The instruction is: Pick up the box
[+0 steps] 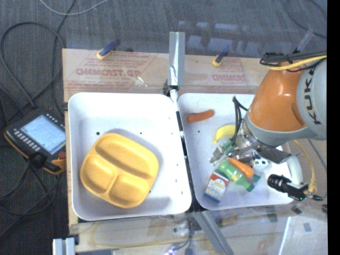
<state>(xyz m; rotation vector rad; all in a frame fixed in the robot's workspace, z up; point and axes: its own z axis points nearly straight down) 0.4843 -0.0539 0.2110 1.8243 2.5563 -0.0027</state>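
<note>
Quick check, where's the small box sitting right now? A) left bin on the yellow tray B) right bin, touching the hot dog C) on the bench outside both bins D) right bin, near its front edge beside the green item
D: the box lies in the right bin near the front edge, next to the green item, well apart from the hot dog.

Grey KUKA-lettered arm (313, 102) with a broad orange band (276, 108).
</note>
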